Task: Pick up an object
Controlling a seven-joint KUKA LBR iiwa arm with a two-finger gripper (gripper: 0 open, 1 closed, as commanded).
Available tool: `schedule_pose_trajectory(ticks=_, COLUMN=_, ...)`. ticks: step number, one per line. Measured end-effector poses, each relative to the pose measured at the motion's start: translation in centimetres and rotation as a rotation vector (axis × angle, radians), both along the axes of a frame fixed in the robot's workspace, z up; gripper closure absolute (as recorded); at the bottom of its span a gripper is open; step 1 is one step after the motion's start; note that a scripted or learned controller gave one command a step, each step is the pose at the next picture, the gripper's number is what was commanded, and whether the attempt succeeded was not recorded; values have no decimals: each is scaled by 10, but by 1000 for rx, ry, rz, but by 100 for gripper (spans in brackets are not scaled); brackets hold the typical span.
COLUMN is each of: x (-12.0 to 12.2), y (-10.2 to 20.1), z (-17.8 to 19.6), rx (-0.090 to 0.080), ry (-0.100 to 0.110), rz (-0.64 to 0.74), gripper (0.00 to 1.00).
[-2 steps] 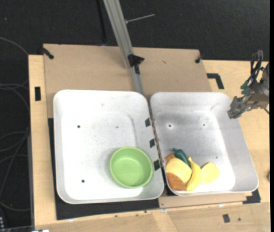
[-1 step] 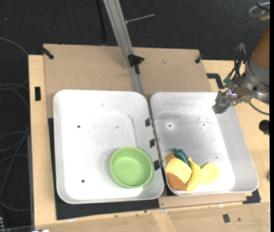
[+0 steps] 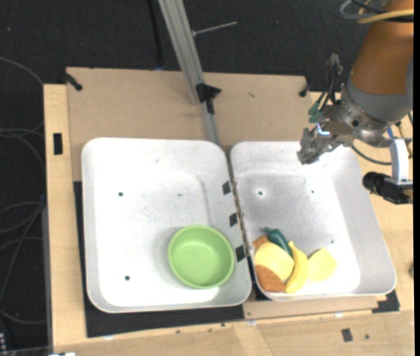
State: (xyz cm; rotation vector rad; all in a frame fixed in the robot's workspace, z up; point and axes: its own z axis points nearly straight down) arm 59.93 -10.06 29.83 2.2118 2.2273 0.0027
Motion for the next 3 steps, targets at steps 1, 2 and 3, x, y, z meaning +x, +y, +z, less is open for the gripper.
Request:
schedule_pose_trajectory(ticks=1, x=20, y=56, z=-6, rx=0, ry=0, rz=0, gripper=100)
schedule_pose_trajectory(ticks=2, x=35, y=101, z=-10, rx=0, ry=2, rz=-5, gripper=100)
schedule_pose_trajectory(ticks=3, x=61, y=141, z=-23, rx=-2, ry=1, rz=-3, gripper=100)
